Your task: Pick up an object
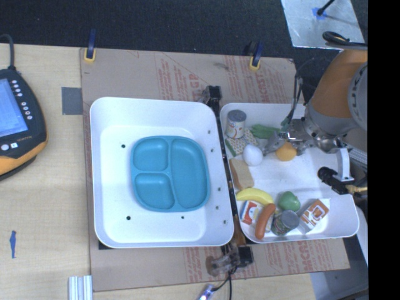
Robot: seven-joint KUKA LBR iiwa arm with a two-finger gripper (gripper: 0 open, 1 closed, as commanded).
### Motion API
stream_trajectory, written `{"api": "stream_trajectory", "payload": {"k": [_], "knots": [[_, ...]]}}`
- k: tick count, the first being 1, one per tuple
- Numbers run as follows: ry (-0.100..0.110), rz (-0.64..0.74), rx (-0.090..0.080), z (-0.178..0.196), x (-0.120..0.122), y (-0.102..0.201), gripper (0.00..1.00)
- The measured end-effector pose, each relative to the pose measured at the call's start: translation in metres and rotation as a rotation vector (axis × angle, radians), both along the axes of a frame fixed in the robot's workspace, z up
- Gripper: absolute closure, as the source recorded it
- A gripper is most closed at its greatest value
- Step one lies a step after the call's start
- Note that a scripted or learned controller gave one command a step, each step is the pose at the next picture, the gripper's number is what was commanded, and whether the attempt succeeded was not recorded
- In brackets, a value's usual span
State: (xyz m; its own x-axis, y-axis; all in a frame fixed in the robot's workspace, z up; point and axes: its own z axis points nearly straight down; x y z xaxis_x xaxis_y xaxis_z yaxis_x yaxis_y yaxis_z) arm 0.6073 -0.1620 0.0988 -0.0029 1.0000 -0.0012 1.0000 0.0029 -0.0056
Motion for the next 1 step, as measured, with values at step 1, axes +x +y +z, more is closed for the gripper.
{"api": "stream_trajectory", "payload": {"k": [1], "knots": [[0.002,-0.001,-0.001,0.0105,0.0001,-0.0010,1.00]]}}
